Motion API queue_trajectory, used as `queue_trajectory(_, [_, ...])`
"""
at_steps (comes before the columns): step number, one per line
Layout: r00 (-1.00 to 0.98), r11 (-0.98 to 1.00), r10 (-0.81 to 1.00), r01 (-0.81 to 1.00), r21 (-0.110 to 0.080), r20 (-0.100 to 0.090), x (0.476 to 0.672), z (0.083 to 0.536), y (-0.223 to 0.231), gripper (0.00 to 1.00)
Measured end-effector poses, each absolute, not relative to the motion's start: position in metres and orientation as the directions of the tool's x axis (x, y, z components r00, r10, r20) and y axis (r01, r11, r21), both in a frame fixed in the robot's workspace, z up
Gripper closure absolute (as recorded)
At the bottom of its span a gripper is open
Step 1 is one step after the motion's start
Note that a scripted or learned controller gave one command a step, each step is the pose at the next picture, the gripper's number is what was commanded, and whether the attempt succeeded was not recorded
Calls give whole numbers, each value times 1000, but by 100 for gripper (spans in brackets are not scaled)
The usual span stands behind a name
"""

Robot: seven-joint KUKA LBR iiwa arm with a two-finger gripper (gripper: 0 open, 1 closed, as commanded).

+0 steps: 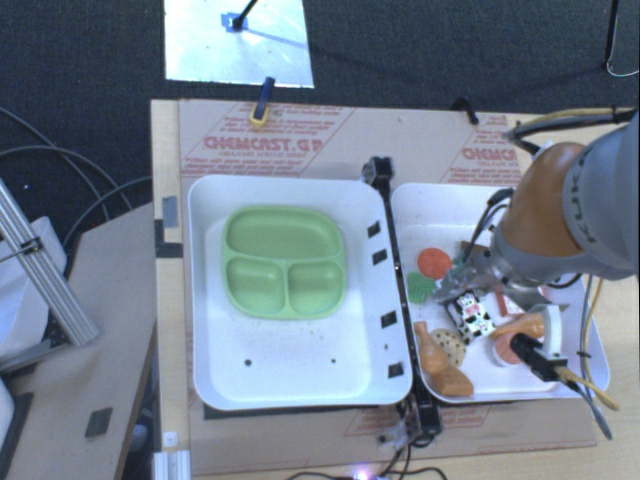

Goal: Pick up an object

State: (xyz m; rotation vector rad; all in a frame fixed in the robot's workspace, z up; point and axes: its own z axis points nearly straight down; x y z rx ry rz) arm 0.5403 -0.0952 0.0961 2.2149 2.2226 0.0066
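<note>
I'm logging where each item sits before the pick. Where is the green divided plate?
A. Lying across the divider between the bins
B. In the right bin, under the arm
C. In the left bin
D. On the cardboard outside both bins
C: the green divided plate lies flat inside the left bin, apart from the small items and the arm over the right bin.

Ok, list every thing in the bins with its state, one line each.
green divided plate: flat in the left bin, compartments bare.
orange disc: flat in the right bin.
green piece: beside the divider, below the orange disc.
black-and-white spotted toy: lying under the gripper.
tan pieces: piled at the near corner.
gripper: low over the toys; grip cannot be told.
</note>
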Motion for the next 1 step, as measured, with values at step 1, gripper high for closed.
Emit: queue_trajectory(1, [-13, 13, 1000, 1000, 8, 3, 536, 189, 8, 100])
